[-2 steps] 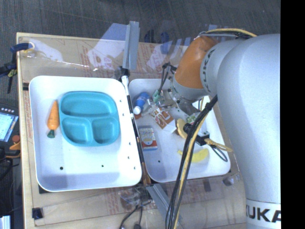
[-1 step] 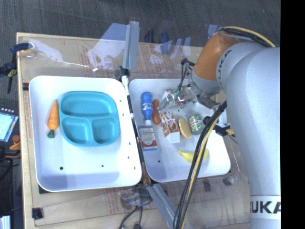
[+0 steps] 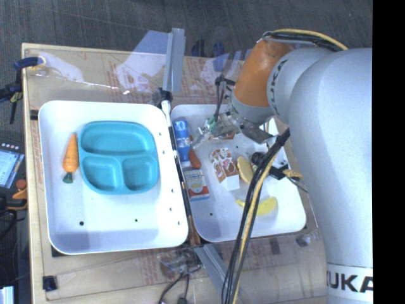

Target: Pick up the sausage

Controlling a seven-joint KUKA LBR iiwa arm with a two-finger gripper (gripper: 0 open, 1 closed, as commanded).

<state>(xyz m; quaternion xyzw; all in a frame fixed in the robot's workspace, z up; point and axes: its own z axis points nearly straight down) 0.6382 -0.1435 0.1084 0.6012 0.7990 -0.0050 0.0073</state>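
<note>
Approach step, item sausage (image 3: 195, 159): lies in the right bin (image 3: 209, 228) beside its left wall, below the blue bottle (image 3: 181, 138); my gripper (image 3: 214, 126) hangs up-right of it, finger state untellable; next, descend onto it.

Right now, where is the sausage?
The sausage lies in the right bin, close to its left wall, just below the blue bottle and above the small carton.

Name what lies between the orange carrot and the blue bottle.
In the camera view, the blue three-compartment plastic tray lies between the orange carrot and the blue bottle, along with the bins' adjoining white walls.
</note>
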